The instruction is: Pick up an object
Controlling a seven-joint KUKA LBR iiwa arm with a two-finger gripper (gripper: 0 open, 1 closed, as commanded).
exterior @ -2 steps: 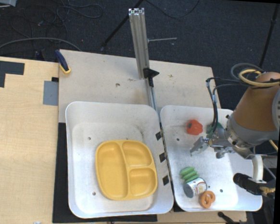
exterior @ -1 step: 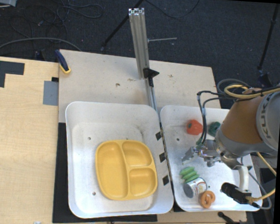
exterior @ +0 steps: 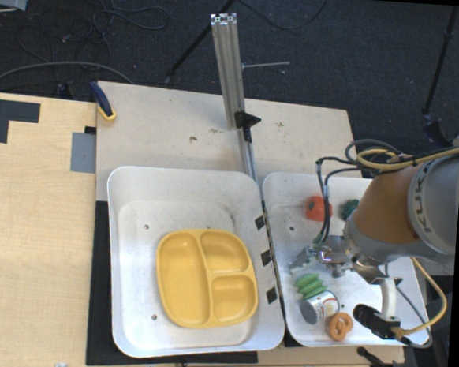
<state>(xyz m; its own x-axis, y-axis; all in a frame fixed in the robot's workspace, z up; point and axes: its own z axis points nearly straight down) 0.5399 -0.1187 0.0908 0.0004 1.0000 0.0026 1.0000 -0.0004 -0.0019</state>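
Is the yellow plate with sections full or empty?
Empty. The yellow divided plate lies flat in the left bin, and all three of its sections show bare yellow.

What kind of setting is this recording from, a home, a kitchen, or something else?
Most likely a robotics lab. Two white bins, left and right, sit on a plywood bench with an aluminium post between them, cables trail over dark carpet, and the arm works among small toy-like objects, such as the yellow divided tray.

green object (exterior: 310,286), can (exterior: 319,307), right bin (exterior: 286,193)
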